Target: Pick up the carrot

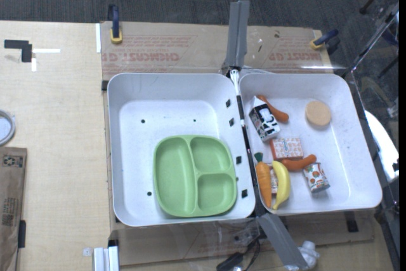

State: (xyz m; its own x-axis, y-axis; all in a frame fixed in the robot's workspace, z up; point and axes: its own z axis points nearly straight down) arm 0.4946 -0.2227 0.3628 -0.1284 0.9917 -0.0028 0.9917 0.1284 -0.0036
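The carrot [263, 181] is orange with a small green top and lies lengthwise in the near left corner of the right bin [355, 136], close to the bin's left wall. A yellow banana [281, 185] lies right beside it on the right, touching or nearly touching it.
The right bin also holds a black-and-white carton [264, 122], a small orange-patterned box [287, 148], an orange sausage [299, 162], a small can [316, 178], a tan round disc [318, 113] and another orange piece [276, 113]. A green divided plate [166, 181] sits in the left bin [127, 136].
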